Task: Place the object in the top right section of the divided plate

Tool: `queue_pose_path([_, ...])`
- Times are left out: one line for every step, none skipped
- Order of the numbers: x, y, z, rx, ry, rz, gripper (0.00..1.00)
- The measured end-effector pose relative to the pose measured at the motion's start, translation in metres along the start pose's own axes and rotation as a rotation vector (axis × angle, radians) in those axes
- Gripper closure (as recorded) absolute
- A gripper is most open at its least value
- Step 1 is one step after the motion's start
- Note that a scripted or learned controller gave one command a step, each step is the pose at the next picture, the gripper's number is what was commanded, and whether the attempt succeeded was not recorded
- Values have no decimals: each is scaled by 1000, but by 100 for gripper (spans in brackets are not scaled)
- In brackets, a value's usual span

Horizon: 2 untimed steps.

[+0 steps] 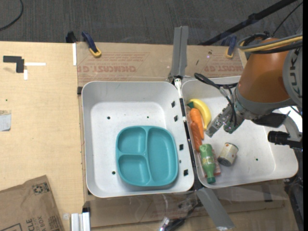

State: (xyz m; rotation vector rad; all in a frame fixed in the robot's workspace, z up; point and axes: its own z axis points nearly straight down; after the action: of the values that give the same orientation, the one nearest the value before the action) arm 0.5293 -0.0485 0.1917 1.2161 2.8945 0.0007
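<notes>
1. The gripper (pixel 222 123) hangs over the right bin (pixel 269 165), just right of the carrot (pixel 196 125) and banana (pixel 202 110); whether its fingers are spread or pressed together, I cannot tell.
2. No object is pinched; the candidates lie along the bin's left wall, with a green bottle (pixel 208 161) and small can (pixel 227 154) nearer.
3. The carrot looks light, stiff and smooth (probably plastic), best taken across its middle.
4. The divided plate (pixel 146 156) waits in the left bin (pixel 96 129).
</notes>
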Motion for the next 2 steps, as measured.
queue_pose_path([17,-25,0,2,2,-134,100])
queue_pose_path([63,68,-95,2,0,24,100])
